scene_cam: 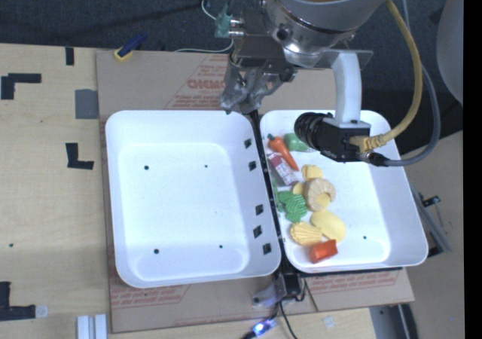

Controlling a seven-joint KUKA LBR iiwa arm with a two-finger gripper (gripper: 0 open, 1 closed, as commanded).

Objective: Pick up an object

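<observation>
Camera view: tool [245,96], grip state indiscernible, is hovering over right bin's [376,202] far-left rim; descending here is risking rim strike, missing toy carrot [282,153].

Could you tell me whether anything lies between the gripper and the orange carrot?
Nothing visible does. The gripper hangs above the far end of the seam between the bins; the carrot lies uncovered nearby in the filled bin, a green piece beside it.

Nothing legible. Red lettering [202,86] on the cardboard sheet [143,81], upside down beyond the left bin's [111,142] far rim, too blurred to read; likewise fainter red print along the sheet's near edge.
</observation>
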